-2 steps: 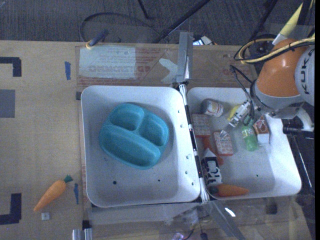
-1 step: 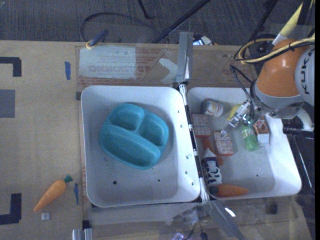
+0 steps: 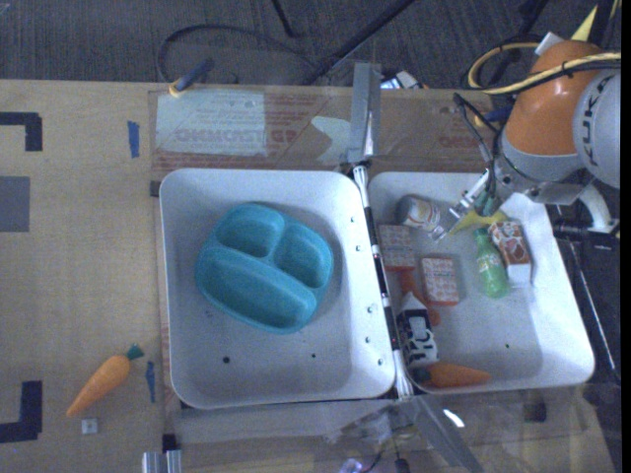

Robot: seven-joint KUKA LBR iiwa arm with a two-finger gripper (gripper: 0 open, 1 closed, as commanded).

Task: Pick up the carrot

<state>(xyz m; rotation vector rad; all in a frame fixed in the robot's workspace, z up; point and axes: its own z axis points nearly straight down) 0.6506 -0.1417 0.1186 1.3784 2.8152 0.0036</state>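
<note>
Carrot (image 3: pixel 456 373) lies at right bin's (image 3: pixel 564 335) near edge, beside a black-and-white carton (image 3: pixel 418 336). End effector (image 3: pixel 471 211) hovers over far items, apparently holding nothing; finger spread unclear.

A pale wooden tabletop (image 3: pixel 79 264) marked with black tape (image 3: pixel 25 131); beyond it, dark grey carpet (image 3: pixel 148 8) crossed by black cables (image 3: pixel 212 42).

White letters "KUK" on the arm's grey casing (image 3: pixel 603 126).
</note>
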